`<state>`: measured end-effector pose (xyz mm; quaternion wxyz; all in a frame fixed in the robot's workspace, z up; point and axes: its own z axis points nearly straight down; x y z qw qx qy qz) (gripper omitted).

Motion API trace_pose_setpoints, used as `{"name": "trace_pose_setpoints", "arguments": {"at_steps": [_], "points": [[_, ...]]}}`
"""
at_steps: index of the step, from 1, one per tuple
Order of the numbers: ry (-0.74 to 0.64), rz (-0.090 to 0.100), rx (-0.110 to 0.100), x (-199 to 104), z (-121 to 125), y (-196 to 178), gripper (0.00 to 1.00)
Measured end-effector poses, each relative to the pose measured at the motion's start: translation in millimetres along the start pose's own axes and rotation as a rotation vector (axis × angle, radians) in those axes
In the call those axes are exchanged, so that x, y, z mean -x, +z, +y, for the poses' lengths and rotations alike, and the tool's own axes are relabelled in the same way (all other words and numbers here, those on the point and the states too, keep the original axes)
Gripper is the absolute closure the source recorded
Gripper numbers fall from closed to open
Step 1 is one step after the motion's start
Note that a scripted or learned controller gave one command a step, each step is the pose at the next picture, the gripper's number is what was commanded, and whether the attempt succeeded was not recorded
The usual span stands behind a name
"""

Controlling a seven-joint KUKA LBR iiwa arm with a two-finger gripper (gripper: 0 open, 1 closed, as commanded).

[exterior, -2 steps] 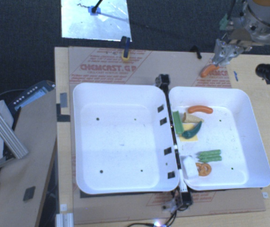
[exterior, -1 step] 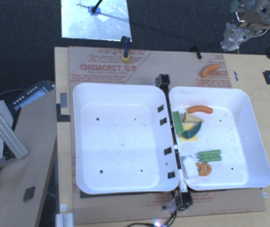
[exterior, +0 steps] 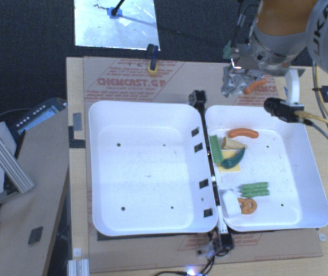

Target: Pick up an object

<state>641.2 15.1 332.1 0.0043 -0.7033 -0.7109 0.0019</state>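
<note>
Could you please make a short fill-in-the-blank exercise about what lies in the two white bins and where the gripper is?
1. The toy foods all lie in the ____ bin.
2. The gripper is above the far edge of the right bin, and between its fingers there is an ____ piece.
3. The sausage lies ____ from the camera than the green beans.

Missing words: right; orange; farther
</note>
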Motion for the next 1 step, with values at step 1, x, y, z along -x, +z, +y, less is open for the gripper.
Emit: {"name": "trace_pose_setpoints", "arguments": {"at_steps": [1], "points": [[0.011,-0.005,0.014,39.3,28.0,-20.1,1.0]]}}
